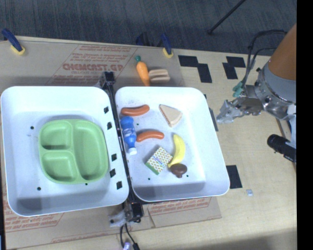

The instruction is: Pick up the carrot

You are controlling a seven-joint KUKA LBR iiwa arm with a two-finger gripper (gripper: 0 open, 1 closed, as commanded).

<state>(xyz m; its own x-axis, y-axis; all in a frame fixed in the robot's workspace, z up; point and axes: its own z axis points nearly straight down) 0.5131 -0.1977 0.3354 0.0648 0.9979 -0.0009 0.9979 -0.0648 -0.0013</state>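
The carrot (142, 72) lies outside the bins, well left of and above the gripper (225, 112), lengthwise up-down

Carrot (142, 72) lies outside the bins, at twelve o'clock of the right bin (211, 139), open cardboard to its nine o'clock. Bread piece (158, 76) crowds its three o'clock side; a blue clamp (167, 46) stands just beyond.

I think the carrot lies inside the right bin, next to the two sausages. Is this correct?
Not quite. The camera view shows the carrot outside the right bin, on the bench just beyond its far rim, beside a small bun-like piece. The two sausages are inside that bin.
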